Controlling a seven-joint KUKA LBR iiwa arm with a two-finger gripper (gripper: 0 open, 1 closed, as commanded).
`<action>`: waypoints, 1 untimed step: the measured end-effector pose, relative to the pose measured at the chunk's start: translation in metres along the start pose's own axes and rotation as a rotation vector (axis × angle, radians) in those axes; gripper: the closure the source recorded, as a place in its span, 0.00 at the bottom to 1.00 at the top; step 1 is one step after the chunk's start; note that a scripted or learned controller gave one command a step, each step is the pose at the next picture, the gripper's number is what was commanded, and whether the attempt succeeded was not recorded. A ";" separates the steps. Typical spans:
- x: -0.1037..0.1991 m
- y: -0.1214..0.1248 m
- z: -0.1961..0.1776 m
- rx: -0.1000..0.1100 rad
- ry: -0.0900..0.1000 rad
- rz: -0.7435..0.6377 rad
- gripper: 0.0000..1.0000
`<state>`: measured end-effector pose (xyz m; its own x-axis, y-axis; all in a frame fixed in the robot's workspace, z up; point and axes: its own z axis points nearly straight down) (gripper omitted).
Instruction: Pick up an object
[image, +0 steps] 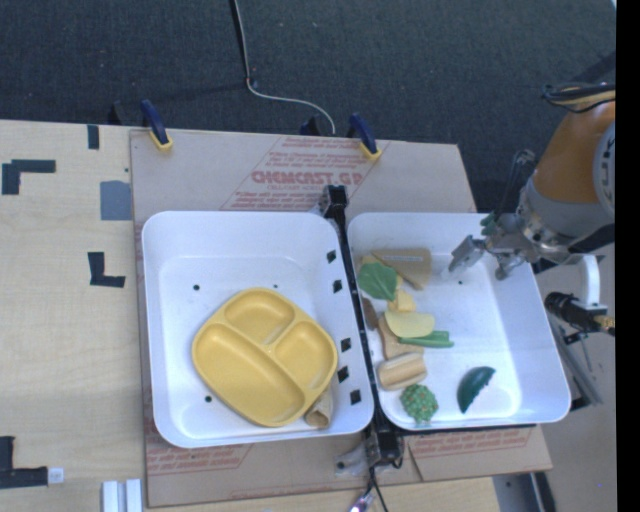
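Two white bins on the table (60, 300). Left bin (165, 300): one yellow divided plate (262, 355). Right bin (530, 350): a heap of toy foods along its 9 o'clock wall, one broccoli floret (419, 402) at 6 o'clock, one dark green leaf (474, 387) just beside it. Claw (478, 254) at 1 o'clock over the right bin, fingers spread, gripping nothing.

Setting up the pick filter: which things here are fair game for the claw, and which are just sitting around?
For the job: claw, broccoli, dark green leaf, green bean, pale slice, bread roll.

Lying about: yellow divided tray, blue clamps, cable.
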<state>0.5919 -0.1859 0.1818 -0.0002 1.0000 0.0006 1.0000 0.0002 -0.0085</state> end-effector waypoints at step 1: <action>0.067 0.005 0.090 -0.002 -0.002 0.001 0.00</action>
<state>0.5958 -0.1184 0.0913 0.0006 1.0000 -0.0012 1.0000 -0.0006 -0.0064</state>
